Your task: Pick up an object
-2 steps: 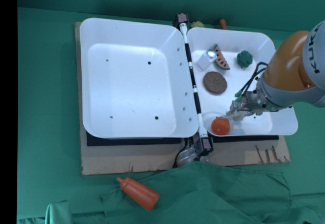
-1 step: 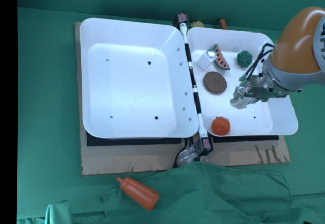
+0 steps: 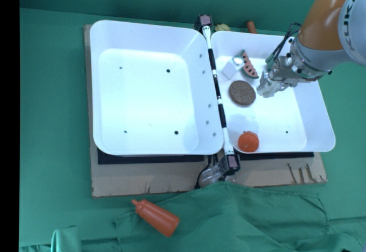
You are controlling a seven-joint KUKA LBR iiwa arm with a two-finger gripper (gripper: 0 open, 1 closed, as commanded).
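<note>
Gripper [image 3: 266, 90] hangs over the right bin [image 3: 320, 125], its tips blurred, so their state cannot be told. Left of it lies a brown disc [image 3: 242, 92]; a small object [image 3: 223, 27] peeks half-hidden behind the far rim.

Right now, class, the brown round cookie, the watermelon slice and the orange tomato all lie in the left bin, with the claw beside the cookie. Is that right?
Not quite: the bin is wrong. The camera view shows the brown round cookie, the watermelon slice and the orange tomato in the right bin. The claw is indeed beside the cookie.
</note>
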